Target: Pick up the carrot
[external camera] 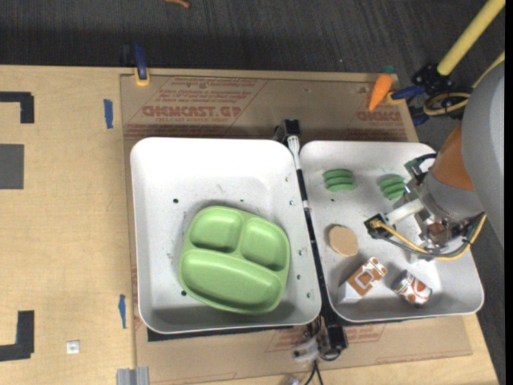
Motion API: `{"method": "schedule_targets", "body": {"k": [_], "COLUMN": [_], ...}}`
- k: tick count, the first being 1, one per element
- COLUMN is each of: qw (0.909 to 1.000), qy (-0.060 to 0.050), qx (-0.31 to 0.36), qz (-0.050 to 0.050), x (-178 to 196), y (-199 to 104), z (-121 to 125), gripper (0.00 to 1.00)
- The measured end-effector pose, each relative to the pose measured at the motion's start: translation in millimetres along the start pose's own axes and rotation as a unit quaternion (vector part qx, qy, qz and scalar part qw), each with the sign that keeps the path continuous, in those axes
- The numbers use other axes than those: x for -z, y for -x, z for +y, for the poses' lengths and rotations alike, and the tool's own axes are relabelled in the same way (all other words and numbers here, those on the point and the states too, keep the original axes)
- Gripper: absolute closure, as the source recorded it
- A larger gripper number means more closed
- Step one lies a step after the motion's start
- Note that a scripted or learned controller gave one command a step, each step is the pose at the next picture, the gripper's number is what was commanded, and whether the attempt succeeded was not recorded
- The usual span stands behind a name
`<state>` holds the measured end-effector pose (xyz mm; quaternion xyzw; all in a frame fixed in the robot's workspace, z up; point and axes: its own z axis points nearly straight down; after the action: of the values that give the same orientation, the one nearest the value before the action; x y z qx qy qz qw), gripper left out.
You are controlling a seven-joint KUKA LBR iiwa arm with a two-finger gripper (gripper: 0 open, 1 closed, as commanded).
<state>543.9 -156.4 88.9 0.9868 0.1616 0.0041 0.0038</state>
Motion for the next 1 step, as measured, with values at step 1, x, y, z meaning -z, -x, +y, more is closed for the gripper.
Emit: {"method": "schedule_targets", "body": {"k": [1], "qw": [0.9824], "qy": [-0.009], "qx": [0.187], "qz": [0.000], "x": [-0.3], "y": [-3.0], "z": [42.7], "gripper": [0.00]}}
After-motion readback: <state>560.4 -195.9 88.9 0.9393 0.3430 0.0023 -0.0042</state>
